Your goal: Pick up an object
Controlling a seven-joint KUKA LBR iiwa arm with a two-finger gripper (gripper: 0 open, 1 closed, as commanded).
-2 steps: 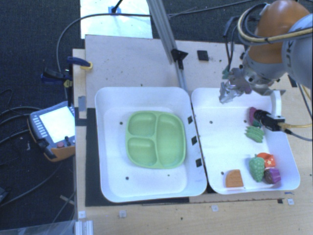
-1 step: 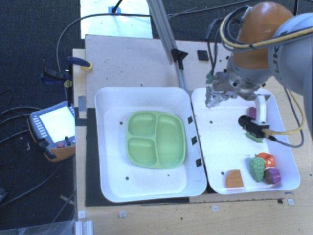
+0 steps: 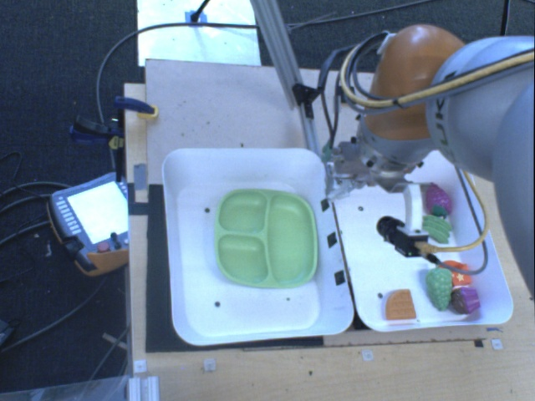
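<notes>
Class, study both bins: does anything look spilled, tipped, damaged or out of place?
Nothing stands out. The green plate lies flat in the left bin, and the small toys sit bunched along one side of the right bin.

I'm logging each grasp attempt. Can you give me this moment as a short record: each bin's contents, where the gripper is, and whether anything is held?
left bin: one green three-compartment plate, lying flat near the middle
right bin: orange block near the front edge; purple toy fruit and green bumpy toy fruit along the right side, with other small toys
gripper: over the wall shared by the two bins, toward the view's top
held: nothing visibly held
</notes>
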